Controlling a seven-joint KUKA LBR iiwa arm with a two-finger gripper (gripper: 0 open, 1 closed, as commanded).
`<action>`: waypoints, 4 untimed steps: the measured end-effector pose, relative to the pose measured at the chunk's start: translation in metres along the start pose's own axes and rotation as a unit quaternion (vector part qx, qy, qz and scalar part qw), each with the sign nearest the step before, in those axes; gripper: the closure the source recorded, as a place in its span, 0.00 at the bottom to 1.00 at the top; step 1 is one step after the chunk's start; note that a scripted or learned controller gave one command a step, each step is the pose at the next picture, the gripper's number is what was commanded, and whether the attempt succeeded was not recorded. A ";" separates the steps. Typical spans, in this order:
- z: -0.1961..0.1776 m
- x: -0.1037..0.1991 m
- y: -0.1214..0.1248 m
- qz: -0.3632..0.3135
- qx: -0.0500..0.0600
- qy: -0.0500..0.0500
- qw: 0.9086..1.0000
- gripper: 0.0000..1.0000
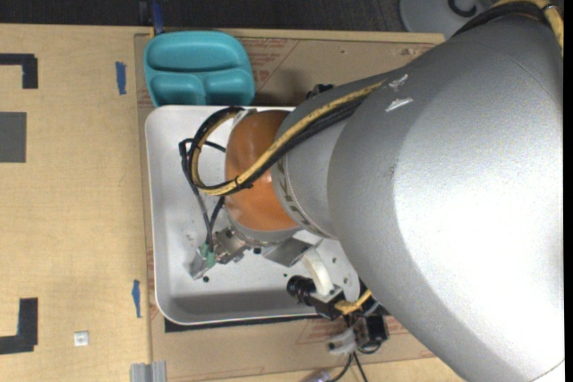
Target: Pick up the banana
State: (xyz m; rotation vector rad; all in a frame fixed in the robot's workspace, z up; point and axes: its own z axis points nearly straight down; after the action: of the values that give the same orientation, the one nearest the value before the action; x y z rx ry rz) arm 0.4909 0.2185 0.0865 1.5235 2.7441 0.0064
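Although the grey arm (448,192) fills most of my feed from the right, I can make out a good part of the scene past it. Its bulk covers the right side of the frame, and its orange band (255,170) sits over the middle of the white bin (170,219). A yellow-and-black cable (210,161) loops out from the band toward the bin's left wall and back. The bin rests on the tan cardboard-coloured surface (72,192), with its left wall and near edge showing bare white. Just beyond the bin's far edge lies a teal divided tray (199,67), touching or nearly touching the rim. Below the orange band, the gripper (210,255) points down and left into the bin's lower-left part, close to the floor. I cannot tell how it is set, since the wrist hardware hides much of it. As for the banana, I cannot place it; the arm covers much of the bin. Small blue tape marks (121,78) sit on the surface left of the bin.
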 end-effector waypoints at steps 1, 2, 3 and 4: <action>-0.010 0.001 0.001 0.000 -0.001 0.001 1.000 1.00; -0.020 0.001 0.001 0.000 -0.002 0.001 1.000 1.00; -0.030 0.001 0.002 0.000 -0.003 0.001 1.000 1.00; -0.039 0.001 0.002 0.000 -0.004 0.000 1.000 1.00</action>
State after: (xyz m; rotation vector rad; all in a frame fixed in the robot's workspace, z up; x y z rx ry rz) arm 0.4922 0.2205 0.1259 1.5217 2.7407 0.0175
